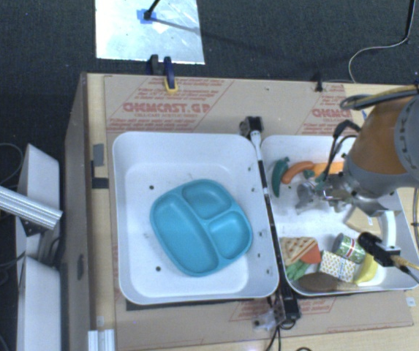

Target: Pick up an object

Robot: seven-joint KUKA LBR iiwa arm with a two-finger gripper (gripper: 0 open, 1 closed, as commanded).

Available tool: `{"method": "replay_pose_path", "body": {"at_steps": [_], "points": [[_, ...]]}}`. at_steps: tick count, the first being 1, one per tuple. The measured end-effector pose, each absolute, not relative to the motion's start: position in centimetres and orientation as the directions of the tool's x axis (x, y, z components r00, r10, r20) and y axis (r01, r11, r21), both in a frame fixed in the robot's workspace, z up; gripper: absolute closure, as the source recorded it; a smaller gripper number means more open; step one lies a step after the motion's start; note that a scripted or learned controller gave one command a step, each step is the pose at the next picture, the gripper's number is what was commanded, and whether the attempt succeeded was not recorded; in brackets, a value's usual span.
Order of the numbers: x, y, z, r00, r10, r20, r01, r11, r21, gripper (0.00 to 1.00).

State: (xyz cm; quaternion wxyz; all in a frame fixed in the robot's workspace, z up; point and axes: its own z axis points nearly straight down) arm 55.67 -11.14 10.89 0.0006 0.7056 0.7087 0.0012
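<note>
A: Gripper point(313, 194) low in right-hand shallow white bin point(406, 287), beside orange carrot-shaped toy point(299, 171) at far edge. Fingers: cannot tell, blurred.

B: Risk: closing on nothing, or nudging green toy leaf point(277, 174) against the bin's left wall.

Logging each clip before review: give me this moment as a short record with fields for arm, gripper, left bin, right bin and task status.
arm: reaches in from the right, over the right bin
gripper: gripper low in the right bin, beside the orange and green toy
left bin: left bin holds a blue divided plate
right bin: small can, sandwich toy, other items at the near end
task status: nothing seen held
</note>
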Motion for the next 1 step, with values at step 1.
{"method": "replay_pose_path", "body": {"at_steps": [1], "points": [[60.24,-10.96,12.22,-0.004,1.0,0.0,1.0,0.004,0.003,0.0]]}}
